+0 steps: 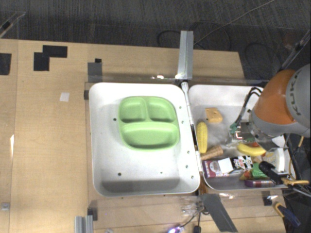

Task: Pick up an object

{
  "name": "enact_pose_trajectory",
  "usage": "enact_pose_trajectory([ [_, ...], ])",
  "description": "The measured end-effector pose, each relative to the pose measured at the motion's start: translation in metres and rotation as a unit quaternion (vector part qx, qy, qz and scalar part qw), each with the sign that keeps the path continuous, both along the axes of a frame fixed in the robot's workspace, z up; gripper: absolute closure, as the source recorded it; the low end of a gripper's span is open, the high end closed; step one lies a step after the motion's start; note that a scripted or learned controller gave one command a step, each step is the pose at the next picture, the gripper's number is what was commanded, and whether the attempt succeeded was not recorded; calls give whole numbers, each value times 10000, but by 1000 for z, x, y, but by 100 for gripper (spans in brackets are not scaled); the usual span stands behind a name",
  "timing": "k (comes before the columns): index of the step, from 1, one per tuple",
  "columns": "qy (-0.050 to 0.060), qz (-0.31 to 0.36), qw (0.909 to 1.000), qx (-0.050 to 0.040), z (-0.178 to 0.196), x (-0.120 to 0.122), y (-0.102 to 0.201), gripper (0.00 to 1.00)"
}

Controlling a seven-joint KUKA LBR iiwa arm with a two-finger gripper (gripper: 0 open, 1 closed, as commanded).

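Wooden counter [48, 144] on the left. Next, left bin [102, 178] with a green tray [148, 122] lying flat in its middle. Then right bin [214, 92], full of small things: yellow corn [201, 136] by the left wall, a bit of bread [214, 115] above it, a cone [211, 153] below the corn, a small box [221, 167] near the front, a banana [251, 150] further right. Arm [279, 106] over the right side of that bin, reaching down just above the banana. Fingers hidden under the arm, so cannot tell if wide or narrow
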State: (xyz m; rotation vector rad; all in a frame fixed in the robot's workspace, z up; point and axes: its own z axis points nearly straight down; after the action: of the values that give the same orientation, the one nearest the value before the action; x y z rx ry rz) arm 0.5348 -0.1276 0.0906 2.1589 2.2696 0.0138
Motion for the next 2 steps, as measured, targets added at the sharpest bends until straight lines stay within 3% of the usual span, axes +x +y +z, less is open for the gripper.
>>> enact_pose_trajectory([
  [1,-26,-17,10000,-28,0,1,-3,0],
  [2,58,868,9962,-6,85,-47,-49,0],
])
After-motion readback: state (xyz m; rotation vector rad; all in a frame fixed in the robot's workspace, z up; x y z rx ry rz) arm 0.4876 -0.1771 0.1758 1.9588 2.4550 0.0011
